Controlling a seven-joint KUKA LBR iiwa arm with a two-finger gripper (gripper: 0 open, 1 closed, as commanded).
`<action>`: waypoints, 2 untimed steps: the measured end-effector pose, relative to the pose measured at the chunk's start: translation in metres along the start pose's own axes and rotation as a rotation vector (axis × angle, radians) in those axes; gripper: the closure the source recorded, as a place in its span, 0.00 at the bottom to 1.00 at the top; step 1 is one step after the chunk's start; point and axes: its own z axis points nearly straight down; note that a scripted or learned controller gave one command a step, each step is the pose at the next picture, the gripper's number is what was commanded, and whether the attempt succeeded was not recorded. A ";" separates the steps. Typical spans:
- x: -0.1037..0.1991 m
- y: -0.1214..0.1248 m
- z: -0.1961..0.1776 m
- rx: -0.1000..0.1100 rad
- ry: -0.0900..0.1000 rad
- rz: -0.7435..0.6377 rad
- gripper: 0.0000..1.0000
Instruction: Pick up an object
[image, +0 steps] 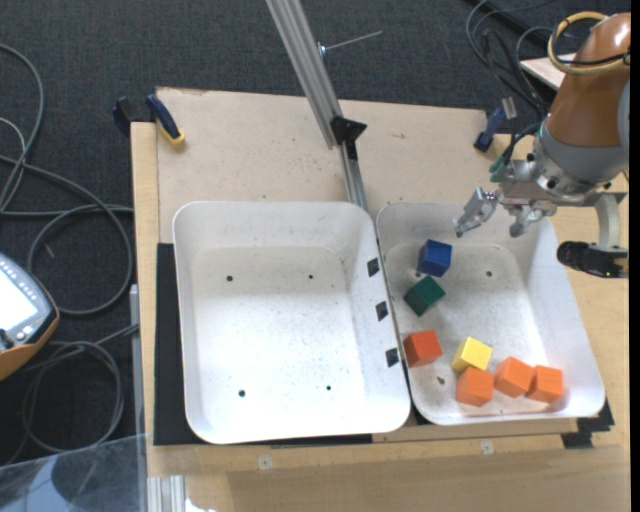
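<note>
1. Now, the gripper is seen poised above the far end of the right bin, its two fingers spread apart with nothing held between them.
2. Just below and to the camera's left of it, a blue cube is found, the nearest candidate for the pick; a dark green cube lies just beside it, towards the near side.
3. Further towards the near end, a red-orange cube and a yellow cube are seen, with three orange cubes bunched close together by the near rim.
4. The left bin and the desk beyond are noted, well away from the action.
5. For a clean pick, it is judged that the blue cube should be chosen: the gripper should be centred over it, the fingers squared to two opposite faces, and the descent kept vertical.
6. Care should be taken that the green neighbour is not nudged, and the close should be made only once the fingers straddle the cube.
</note>
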 end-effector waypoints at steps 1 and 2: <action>0.000 0.000 0.000 0.000 0.000 0.000 0.00; -0.004 0.006 0.060 0.006 0.000 0.002 0.00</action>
